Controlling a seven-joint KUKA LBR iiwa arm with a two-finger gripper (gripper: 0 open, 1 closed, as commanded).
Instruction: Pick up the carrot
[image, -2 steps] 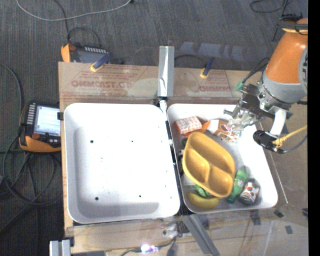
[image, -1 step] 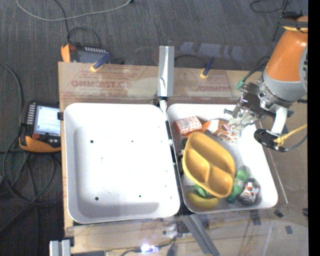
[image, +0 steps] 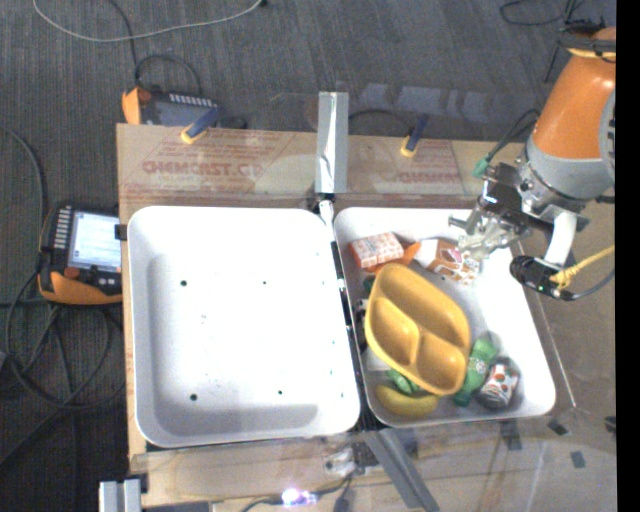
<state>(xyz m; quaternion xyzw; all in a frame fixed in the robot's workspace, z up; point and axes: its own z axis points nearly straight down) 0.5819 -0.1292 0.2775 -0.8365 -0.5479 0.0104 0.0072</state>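
Observation:
The carrot (image: 411, 246) shows as a small orange piece at the back of the right bin (image: 540, 340). It lies between an orange-red box (image: 374, 250) and a small patterned carton (image: 455, 263), partly hidden by the rim of a yellow divided dish (image: 418, 325). My gripper (image: 486, 236) hangs over the bin's back right, just above and right of the carton. It is about a hand's width right of the carrot, and nothing can be seen held in it.
The yellow dish lies tilted across the middle of the right bin. A banana (image: 405, 401), green items (image: 481, 360) and a can (image: 498, 384) crowd the front. The left bin (image: 150, 300) stands beside it. A yellow cable (image: 590, 265) trails from the wrist.

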